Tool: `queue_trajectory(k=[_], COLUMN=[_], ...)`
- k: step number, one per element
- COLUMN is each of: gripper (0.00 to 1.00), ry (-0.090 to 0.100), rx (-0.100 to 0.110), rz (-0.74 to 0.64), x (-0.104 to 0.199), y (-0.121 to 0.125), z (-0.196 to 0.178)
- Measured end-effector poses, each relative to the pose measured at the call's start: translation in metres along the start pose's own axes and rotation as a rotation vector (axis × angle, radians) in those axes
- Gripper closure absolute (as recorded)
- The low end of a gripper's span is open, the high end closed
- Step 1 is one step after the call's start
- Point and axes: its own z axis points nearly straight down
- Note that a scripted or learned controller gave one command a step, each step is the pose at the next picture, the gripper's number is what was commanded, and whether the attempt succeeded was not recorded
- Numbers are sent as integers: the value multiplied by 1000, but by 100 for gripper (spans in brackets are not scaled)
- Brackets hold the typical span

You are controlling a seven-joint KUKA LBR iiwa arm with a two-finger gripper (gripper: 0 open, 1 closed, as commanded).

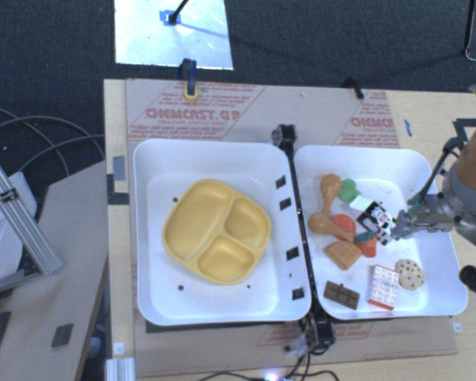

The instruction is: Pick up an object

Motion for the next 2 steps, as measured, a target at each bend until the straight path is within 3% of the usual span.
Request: queue_trajectory(k=[1,2], gripper=[100,100], ry=[1,0], rx=[12,8], rz=[9,2], x=[-43,-67], y=[-4,65], z=[39,84])
